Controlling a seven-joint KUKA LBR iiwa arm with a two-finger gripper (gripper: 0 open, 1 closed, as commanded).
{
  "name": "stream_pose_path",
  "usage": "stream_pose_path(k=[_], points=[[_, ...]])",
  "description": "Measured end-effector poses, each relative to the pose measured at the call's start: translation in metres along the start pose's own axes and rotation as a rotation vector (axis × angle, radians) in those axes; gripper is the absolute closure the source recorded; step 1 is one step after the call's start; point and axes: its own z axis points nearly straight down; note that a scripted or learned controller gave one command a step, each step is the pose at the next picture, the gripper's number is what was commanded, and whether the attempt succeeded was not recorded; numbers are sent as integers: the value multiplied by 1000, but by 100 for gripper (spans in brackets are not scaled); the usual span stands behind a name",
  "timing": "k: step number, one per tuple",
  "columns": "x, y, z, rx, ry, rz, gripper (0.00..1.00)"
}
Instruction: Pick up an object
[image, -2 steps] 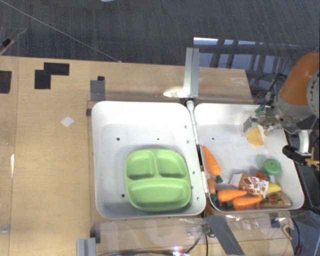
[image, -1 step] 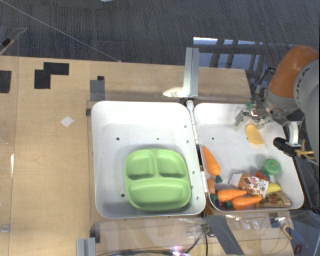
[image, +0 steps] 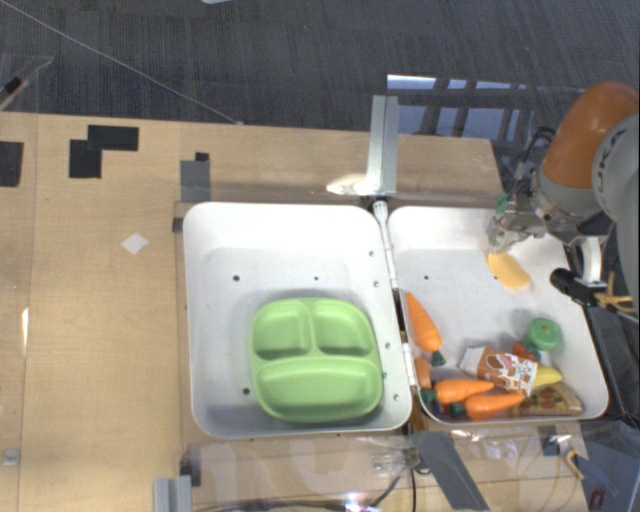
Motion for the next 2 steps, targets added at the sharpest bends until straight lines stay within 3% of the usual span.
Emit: stream_pose_path(k=[1,2], points=[[0,0,0,0,0,-1,0],[-15,-69,12,8,3,-15,0]])
